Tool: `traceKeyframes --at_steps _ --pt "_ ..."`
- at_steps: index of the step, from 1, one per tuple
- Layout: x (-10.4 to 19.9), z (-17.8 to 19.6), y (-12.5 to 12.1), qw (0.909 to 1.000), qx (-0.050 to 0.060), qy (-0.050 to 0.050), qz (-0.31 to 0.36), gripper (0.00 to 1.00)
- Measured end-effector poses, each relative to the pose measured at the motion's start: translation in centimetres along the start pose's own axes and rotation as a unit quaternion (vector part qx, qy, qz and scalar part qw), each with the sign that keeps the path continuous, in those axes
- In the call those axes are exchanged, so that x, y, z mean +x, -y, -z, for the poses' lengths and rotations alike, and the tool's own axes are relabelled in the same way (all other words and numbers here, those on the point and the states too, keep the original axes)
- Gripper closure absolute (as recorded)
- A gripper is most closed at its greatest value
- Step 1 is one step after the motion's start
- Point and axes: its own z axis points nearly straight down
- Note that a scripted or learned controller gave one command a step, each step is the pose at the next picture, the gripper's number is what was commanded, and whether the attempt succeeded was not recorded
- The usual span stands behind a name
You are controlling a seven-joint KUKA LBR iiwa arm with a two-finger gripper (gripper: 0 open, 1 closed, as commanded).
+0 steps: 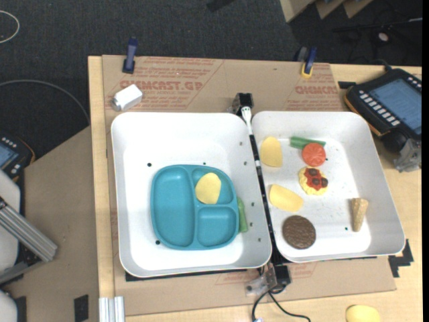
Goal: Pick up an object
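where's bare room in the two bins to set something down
Left bin: bare floor behind and left of the teal tray. Right bin: open strip between the tomato and the cone. Crowded near the divider, around the brown disc.

- Teal divided tray (175, 213) holding a pale yellow piece (208, 188)
- White bins (134, 180)
- Red tomato (314, 155)
- Dark brown cookie (298, 232)
- Yellow pizza slice (314, 180), red and dark spots
- Tan cone (359, 212)

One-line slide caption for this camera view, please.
Teal tray holding a yellow piece in left bin; toy foods in right bin.
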Motion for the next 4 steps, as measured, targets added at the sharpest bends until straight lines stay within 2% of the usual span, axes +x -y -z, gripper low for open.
traceKeyframes --at_steps 1,2,3,4 --pt "-3.6 16.0 -0.1 0.9998 -0.016 0.007 0.0 1.0" --pt "2.6 2.8 -0.1 1.0 0.0 -0.001 0.004 1.0" --pt "-2.9 20.2 -0.7 0.9998 -0.016 0.008 -0.001 1.0" --pt "4.5 6.2 -0.1 1.0 0.001 -0.001 0.004 1.0"
